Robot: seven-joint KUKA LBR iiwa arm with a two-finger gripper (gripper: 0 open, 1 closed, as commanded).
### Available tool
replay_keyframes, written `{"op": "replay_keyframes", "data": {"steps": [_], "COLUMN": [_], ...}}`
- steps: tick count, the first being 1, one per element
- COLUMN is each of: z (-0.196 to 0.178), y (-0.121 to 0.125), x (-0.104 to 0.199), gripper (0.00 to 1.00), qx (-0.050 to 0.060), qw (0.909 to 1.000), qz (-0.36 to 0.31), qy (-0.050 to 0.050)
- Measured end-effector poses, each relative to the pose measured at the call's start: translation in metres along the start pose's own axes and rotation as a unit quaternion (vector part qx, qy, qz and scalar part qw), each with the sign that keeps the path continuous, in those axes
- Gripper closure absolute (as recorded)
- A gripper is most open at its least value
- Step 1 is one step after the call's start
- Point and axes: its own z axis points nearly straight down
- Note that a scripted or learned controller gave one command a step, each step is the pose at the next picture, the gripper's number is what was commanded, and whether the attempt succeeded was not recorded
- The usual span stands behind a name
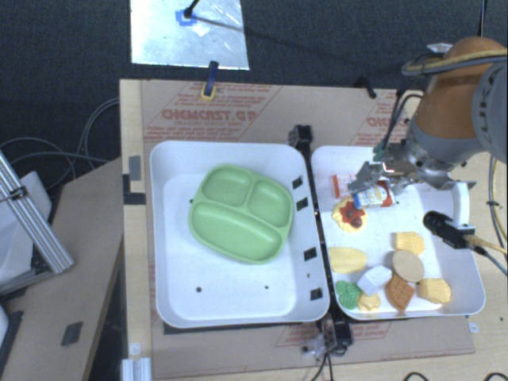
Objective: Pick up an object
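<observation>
- Over the right bin's (476, 292) far half, the gripper (367, 182) hangs low above a red-and-white packet (379, 195), likely lining up a pick; jaw state I cannot tell
- Other toy foods (397, 272) crowd the near right
- Green divided plate (240, 212) fills the left bin (171, 292)

Cut off by the right picture edge: arm (464, 94). Partly covered by the gripper (371, 182): red packet (381, 195) near the right bin's (476, 292) far edge. Too small to identify: green piece (347, 293) at that bin's near-left corner.
</observation>
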Motion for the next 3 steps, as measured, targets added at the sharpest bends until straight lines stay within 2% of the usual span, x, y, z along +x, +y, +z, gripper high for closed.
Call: {"op": "replay_keyframes", "data": {"steps": [1,2,3], "z": [-0.002,-0.02,-0.001], "y": [0.0,-0.005,-0.004], "x": [0.006,0.002,-0.005], "gripper": [1.0,1.0,1.0], "qx": [-0.001,-0.001,0.0], "qw": [1.0,1.0,1.0], "qz": [-0.001,0.002,0.002], "qy": [0.0,0.0,0.0]}}
